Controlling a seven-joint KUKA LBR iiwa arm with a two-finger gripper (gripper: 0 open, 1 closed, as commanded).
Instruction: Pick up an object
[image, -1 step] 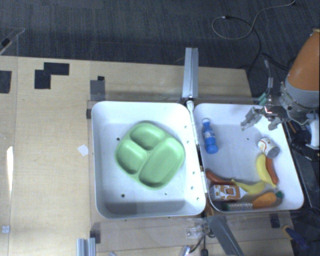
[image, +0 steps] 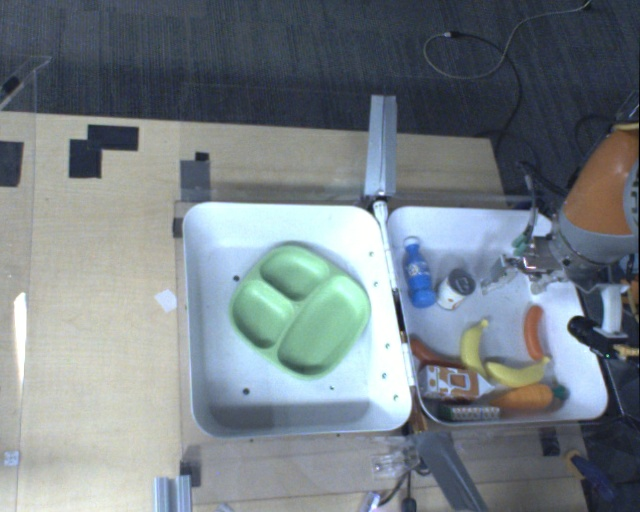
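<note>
Nothing picked yet by my read: the pincer (image: 520, 262) hangs over the right bin (image: 590, 405), can't tell its state; banana (image: 478, 352) untouched.

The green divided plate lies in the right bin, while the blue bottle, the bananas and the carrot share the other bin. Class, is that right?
Not quite. The camera view shows the green divided plate in the left bin, not the right. The blue bottle, the bananas and the carrot do share the other bin.
</note>
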